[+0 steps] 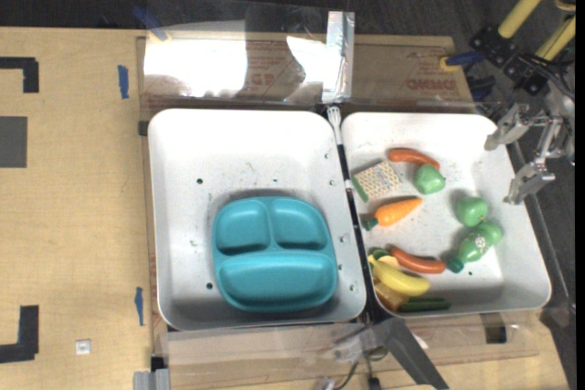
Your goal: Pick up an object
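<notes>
1. Camera view looks down on two white bins set side by side; the right bin (512,274) serves as the landmark.
2. Gripper (528,162) hangs over the right bin's right rim, toward its far corner, with its two fingers spread apart and nothing between them.
3. Inside the right bin, an orange carrot (398,211) lies near the left wall, with a small checked card (377,181) just behind it.
4. A red-orange chilli (413,157) lies toward the bin's far side, with a green round fruit (430,180) touching its near end.
5. Another green fruit (472,212) sits right of the bin's middle, and a dark green vegetable (475,246) lies just in front of it.
6. A second chilli (419,261), a yellow banana (398,280) and a slim green piece (423,304) crowd the bin's near left corner.
7. Left of the right bin, the left bin (183,160) holds a teal divided tray (272,253) near its front.
</notes>
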Robot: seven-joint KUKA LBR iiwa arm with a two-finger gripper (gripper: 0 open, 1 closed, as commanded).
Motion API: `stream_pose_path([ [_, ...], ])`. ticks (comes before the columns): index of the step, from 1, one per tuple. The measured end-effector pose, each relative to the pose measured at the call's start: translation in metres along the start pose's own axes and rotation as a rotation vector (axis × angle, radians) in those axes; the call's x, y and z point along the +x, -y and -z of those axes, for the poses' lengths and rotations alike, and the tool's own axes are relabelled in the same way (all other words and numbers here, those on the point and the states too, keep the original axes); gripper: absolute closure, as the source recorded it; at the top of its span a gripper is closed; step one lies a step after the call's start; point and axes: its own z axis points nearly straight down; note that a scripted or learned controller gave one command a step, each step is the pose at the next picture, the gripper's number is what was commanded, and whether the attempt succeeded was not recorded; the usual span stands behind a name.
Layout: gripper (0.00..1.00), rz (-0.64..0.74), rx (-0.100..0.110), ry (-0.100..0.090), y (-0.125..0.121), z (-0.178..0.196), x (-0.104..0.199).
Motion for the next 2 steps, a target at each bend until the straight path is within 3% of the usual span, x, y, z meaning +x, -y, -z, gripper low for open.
stream_pose_path([
  [1, 0.00, 0.203, -0.005, -0.012, 0.021, -0.118, 0.020],
  [2, 0.00, -0.048, 0.000, 0.003, -0.009, -0.193, 0.057],
])
